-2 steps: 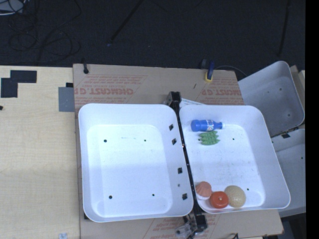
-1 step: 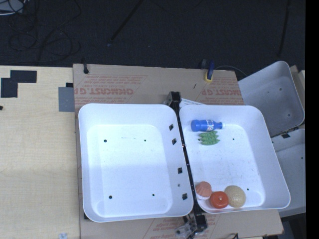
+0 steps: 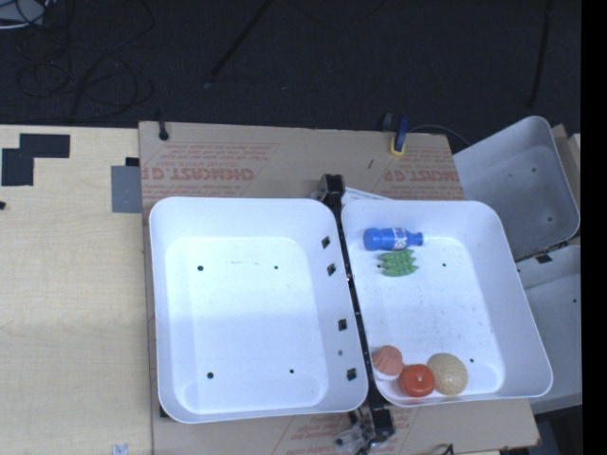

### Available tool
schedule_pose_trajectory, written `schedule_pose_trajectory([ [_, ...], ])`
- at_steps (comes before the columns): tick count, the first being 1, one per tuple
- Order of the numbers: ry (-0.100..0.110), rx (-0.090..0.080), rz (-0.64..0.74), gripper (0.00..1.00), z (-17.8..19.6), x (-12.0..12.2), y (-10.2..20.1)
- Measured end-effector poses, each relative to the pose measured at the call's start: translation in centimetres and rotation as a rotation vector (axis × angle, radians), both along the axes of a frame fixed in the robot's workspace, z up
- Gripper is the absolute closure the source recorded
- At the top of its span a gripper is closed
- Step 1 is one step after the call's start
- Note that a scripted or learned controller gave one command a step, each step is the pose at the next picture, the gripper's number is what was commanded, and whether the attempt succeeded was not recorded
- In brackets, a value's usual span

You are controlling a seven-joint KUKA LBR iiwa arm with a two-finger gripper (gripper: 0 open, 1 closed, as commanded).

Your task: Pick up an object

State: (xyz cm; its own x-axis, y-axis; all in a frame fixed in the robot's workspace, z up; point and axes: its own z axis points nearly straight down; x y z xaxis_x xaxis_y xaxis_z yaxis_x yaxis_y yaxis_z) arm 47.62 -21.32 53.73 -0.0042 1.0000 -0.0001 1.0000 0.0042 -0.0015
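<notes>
White plastic forms both bins; the left bin [image 3: 247, 301] holds nothing to grasp. In the right bin [image 3: 474, 301], a blue bottle [image 3: 392, 239] lies on its side touching a green toy [image 3: 398, 263]. A peach ball [image 3: 387, 359], red ball [image 3: 416, 380] and tan ball [image 3: 448, 373] cluster at the near wall, probably rolled there. With no fingers to reference, I cannot tell their state.

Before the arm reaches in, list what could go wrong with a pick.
The red ball, peach ball and tan ball sit bunched in the right bin's near corner; fingers may knock neighbours or hit the wall. The green piece lies close beside the blue bottle, so one could get nudged.
</notes>
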Motion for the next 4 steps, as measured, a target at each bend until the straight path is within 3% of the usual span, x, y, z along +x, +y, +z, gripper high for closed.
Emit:
schedule_pose_trajectory([
  [3,0.001,0.000,0.004,0.00,-0.01,0.00,0.00],
  [4,0.001,0.000,0.008,1.00,0.99,0.09,0.02],
])
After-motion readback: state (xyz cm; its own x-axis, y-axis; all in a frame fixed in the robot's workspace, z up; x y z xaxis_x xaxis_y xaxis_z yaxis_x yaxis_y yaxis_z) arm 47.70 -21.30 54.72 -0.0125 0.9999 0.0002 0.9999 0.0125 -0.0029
